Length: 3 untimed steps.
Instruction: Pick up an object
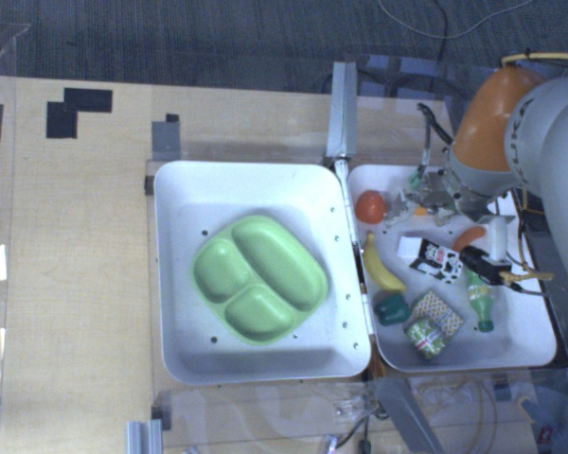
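The hand [426, 192], its state hard to tell, hangs just right of the orange ball [369, 206], which looks light, smooth and roll-prone, best pinched across its middle.

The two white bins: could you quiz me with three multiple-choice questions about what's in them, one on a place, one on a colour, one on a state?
1. Where does the green plate lie?
A. Left bin
B. Right bin
C. On the wood bench

2. What colour is the ball in the right bin?
A. Blue
B. Orange-red
C. White

3. How does the banana lie?
A. Standing on end
B. Flat on the bin floor by the left wall
C. On the green plate

Answers:
1. A, the plate fills the middle of the left bin.
2. B, it sits orange-red at the bin's top left corner.
3. B, it lies flat along the wall beside the divider.
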Available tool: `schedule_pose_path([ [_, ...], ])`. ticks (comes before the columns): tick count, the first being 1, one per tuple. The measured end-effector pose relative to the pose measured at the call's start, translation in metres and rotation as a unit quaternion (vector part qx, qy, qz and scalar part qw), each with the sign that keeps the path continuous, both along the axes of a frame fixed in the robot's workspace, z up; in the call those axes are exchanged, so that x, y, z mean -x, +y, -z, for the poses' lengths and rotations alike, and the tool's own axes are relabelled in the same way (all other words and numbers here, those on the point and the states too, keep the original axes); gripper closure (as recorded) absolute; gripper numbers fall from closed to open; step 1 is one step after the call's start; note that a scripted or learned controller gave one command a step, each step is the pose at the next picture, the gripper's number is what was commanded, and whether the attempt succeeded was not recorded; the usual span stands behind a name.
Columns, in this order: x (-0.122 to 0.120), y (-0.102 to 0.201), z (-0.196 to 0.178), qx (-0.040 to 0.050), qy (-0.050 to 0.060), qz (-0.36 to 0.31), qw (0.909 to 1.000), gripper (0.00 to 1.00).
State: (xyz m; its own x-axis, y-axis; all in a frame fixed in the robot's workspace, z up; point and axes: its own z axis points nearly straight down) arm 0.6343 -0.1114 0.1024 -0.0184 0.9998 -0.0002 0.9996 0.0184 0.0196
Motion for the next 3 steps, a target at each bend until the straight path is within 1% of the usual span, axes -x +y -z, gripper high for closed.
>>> schedule_pose_path([
  [1,-0.032,-0.032,0.017,-0.0023,0.017,0.018,0.9997,0.0],
  [2,-0.037,-0.036,0.014,-0.0011,0.006,0.122,0.9924,0.0],
  [3,-0.036,-0.036,0.004,-0.0005,0.009,0.12,0.9928,1.0],
])
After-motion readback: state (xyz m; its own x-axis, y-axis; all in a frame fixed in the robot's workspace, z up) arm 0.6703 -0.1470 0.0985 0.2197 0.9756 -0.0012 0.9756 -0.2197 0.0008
